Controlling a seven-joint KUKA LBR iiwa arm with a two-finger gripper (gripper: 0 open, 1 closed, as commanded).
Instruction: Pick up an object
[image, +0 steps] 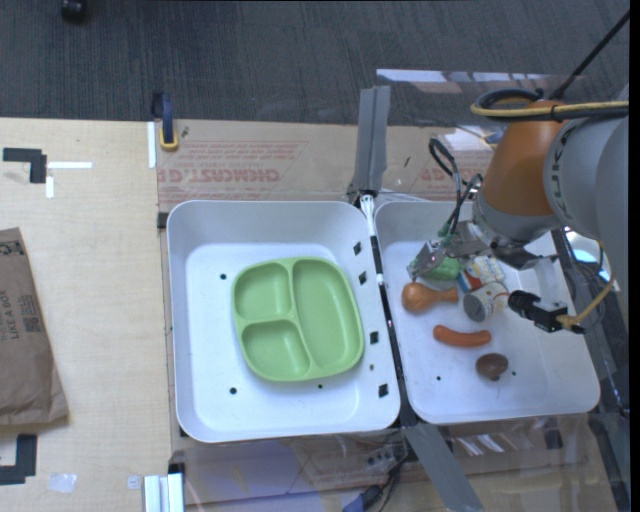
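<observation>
My gripper (436, 260) reaches down into the back of the right bin (540, 395), over a small pile of objects. A green item (449, 269) lies right under it, partly hidden by the gripper. Beside it sits a small white and grey can (481, 301) on its side. An orange pear-shaped object (424, 296) rests just in front of the gripper. Further forward lie a reddish sausage (462, 336) and a brown round object (491, 367).
The left bin (200, 400) holds a green divided plate (298, 318). A grey divider bar (372, 140) rises behind the bins' shared edge. The arm's orange band (520, 165) and cables hang over the right bin's back corner. A brown paper bag (25, 330) lies at far left.
</observation>
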